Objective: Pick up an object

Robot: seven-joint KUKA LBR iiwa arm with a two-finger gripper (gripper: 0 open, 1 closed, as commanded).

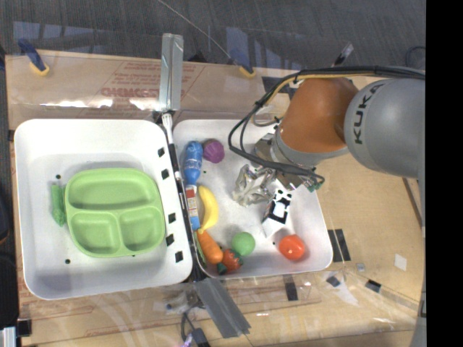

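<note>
Gripper (251, 186) hangs low inside the right bin (311, 255), its metallic fingers pointing toward the bin's middle; whether they stand apart or together cannot be told, since they blur into one pale cluster against the white floor; nothing is seen between them. The arm (376, 125) reaches in from the right, its orange band (318, 114) above the wrist, black cables looping over it.

A white box with black marks (277, 212) lies just beside the gripper, toward the near right; whether the two touch cannot be told. An orange ball (292, 247) sits near the bin's near right corner, close to the box. A green ball (243, 243) rests near the front wall; a carrot (210, 246) and a small red thing (231, 259) lie next to it at the near left corner. A banana (208, 207) lies along the left wall; a blue bottle (192, 162) lies beyond it along the same wall; a purple ball (213, 150) sits just beside the bottle's far end. All of these rest on the bin floor, apart from the fingers.

The left bin (36, 266) holds a green sectioned tray (112, 212); a green strip (57, 202) lies at the tray's left edge.
</note>
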